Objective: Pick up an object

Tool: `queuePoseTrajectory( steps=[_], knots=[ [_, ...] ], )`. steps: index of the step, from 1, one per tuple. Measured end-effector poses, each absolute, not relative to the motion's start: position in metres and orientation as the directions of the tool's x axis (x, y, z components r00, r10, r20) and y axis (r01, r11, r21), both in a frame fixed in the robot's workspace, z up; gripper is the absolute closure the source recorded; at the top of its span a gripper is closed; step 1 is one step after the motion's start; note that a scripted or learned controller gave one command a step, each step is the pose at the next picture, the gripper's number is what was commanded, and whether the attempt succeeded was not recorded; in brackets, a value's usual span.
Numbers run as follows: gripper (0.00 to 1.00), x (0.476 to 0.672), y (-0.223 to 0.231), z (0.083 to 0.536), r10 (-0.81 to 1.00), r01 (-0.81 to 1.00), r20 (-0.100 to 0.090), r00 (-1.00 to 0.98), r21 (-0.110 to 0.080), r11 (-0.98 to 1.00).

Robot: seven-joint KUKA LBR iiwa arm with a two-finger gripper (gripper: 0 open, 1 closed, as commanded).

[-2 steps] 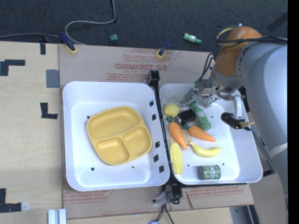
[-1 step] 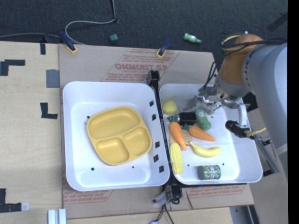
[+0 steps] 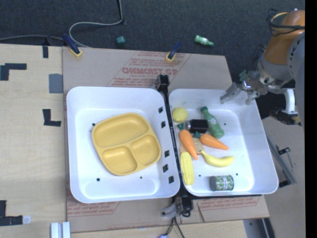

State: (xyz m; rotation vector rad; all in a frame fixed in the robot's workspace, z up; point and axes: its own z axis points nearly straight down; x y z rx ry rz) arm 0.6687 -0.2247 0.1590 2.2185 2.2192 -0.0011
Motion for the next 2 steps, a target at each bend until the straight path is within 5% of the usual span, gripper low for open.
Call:
queuePoseTrajectory(
  steps=[1,2],
  knots=[
    [0.0,0.657,-0.181,0.092,1.0,1.0,-0.003,-0.002,0.012,0.002],
    [0.0,0.662,-0.222,0.171,1.0,1.0,-0.003,-0.001,0.002,0.001]
  ],
)
